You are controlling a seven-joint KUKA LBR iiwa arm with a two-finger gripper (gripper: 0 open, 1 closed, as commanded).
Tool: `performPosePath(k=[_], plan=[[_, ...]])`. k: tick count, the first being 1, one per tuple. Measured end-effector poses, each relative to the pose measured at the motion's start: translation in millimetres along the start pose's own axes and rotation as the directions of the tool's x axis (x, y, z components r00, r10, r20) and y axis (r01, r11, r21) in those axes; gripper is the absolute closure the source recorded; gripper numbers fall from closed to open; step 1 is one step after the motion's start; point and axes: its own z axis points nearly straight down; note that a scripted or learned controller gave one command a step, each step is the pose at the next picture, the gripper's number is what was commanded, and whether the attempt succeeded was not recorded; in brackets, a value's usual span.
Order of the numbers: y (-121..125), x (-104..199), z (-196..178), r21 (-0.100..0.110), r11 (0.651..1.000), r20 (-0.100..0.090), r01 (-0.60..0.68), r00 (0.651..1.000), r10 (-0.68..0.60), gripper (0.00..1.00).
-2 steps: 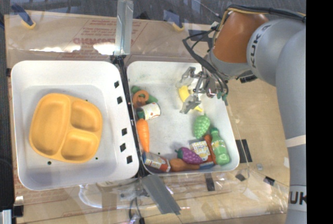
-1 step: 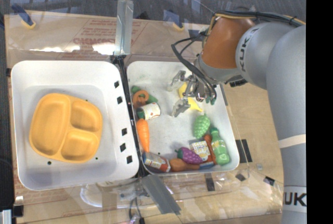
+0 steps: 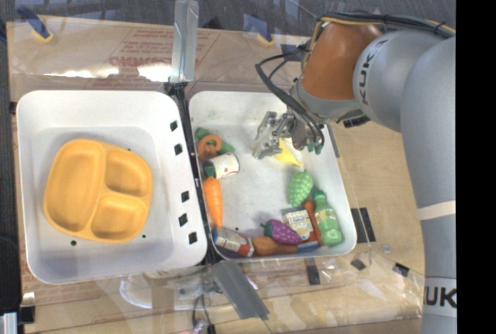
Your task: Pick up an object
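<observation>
— Where's the gripper?
— Down in the right bin, upper middle, reaching in from the right under the orange band.
— Open or shut?
— Hard to say; can't tell from this angle. Nothing seen between its tips.
— Closest thing?
— A yellow piece, just beside and partly under the wrist. Banana, perhaps.
— And the rest?
— Green grapes just below that. Carrot along the left wall, can and an orange-green toy above it. Purple grapes, green bottle and a few more crowded at the near edge.
— Left bin?
— Holds a yellow tray, three compartments.
</observation>
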Motion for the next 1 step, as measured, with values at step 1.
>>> performPosePath(k=[1], plan=[[0.5, 0.0, 0.2, 0.000, 1.000, 0.000, 0.001, 1.000, -0.001, 0.00]])
